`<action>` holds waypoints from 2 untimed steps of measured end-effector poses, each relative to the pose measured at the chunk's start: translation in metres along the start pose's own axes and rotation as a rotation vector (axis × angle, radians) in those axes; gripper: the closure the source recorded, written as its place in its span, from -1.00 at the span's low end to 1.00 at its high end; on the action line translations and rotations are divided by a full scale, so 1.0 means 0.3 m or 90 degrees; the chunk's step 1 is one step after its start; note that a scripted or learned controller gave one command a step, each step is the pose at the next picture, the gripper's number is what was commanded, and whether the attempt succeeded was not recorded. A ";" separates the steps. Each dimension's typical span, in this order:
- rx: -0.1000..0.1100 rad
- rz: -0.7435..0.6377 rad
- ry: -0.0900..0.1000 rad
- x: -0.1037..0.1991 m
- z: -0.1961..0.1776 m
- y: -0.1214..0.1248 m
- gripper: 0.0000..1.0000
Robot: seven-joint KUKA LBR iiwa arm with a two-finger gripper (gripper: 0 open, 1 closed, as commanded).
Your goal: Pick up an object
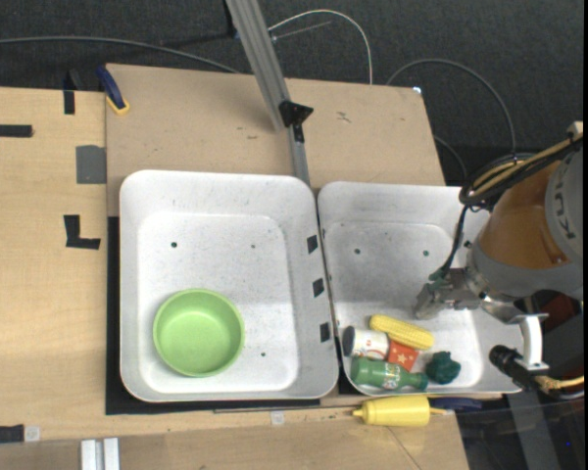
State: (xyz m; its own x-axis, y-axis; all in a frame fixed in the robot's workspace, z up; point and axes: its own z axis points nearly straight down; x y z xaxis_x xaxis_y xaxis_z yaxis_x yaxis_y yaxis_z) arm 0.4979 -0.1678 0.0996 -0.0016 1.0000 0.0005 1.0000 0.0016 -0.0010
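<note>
A tan tabletop (225,125) against dark floor carries two white bins side by side, with black tape marks at far left. The left bin (216,199) holds a green bowl (198,332) near its front-left corner. In the right bin (392,213) the objects crowd the near edge: a yellow corn cob (402,331), a small can (367,344), a green bottle (387,374) and a dark green lump (442,367). A yellow bottle (395,411) lies outside, just in front. The pincer (439,294) hovers just right of the cob; whether it is wide or narrow I cannot tell, and it holds nothing visible.

The pile is tight against the wall, so a descent could hit two things and slip off. No label is readable.
</note>
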 end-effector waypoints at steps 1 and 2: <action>-0.002 0.000 -0.001 -0.016 -0.152 0.023 1.00; -0.003 0.000 -0.001 -0.015 -0.308 0.055 1.00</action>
State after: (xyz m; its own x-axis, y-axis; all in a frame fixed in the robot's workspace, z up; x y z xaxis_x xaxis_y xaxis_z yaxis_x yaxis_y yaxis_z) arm 0.5146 -0.1722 0.1920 -0.0020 1.0000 -0.0014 1.0000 0.0020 0.0031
